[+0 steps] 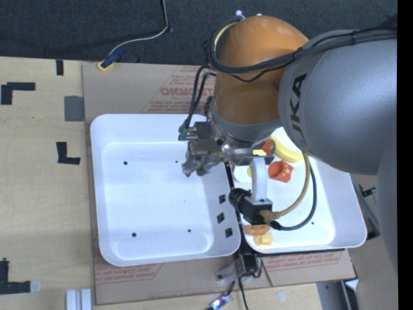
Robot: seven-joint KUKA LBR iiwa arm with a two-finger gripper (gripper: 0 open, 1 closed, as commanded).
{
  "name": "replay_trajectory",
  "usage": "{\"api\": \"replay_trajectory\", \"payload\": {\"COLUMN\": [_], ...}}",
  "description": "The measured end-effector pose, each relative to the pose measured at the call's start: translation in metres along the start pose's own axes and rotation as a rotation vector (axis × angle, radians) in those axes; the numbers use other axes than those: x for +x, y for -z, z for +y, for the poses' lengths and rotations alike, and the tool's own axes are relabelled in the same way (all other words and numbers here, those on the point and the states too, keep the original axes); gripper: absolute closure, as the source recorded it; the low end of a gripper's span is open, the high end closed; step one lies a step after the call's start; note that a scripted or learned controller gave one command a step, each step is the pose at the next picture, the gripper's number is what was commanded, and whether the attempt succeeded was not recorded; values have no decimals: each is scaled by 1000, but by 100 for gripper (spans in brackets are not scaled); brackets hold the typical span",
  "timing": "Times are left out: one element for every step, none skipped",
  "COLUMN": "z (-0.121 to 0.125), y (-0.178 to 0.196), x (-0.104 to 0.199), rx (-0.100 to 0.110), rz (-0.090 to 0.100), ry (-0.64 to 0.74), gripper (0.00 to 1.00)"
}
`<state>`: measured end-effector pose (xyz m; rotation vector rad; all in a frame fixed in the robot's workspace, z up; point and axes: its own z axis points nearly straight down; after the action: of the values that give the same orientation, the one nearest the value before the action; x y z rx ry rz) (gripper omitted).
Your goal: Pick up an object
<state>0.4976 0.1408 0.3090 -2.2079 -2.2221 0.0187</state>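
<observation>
Where the tan bench [39,192] meets dark carpet [77,11], a cardboard sheet [129,89] carries both bins. The gripper [195,161] hangs by the left bin's [103,173] right edge; wide or narrow, I cannot tell. In the right bin [342,231] a yellow piece [288,152] slants toward the near-right corner, its far end hidden under the arm [348,95]. A red piece [281,171] lies just beside it, and an orange lump [261,236], hard to make out, lies by the near-left corner.

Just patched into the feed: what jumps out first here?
The big grey arm with its orange band dominates, reaching in from the right over both shallow white bins. Its tool hangs over the left white bin. Small yellow, red and orange objects lie in the right white bin.
</observation>
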Motion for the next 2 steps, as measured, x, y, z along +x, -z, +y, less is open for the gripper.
{"api": "replay_trajectory", "payload": {"z": [14, 75], "y": [143, 232], "x": [-15, -20], "rx": [-29, -25], "rz": [5, 2], "ry": [-4, -5], "gripper": [100, 100]}}
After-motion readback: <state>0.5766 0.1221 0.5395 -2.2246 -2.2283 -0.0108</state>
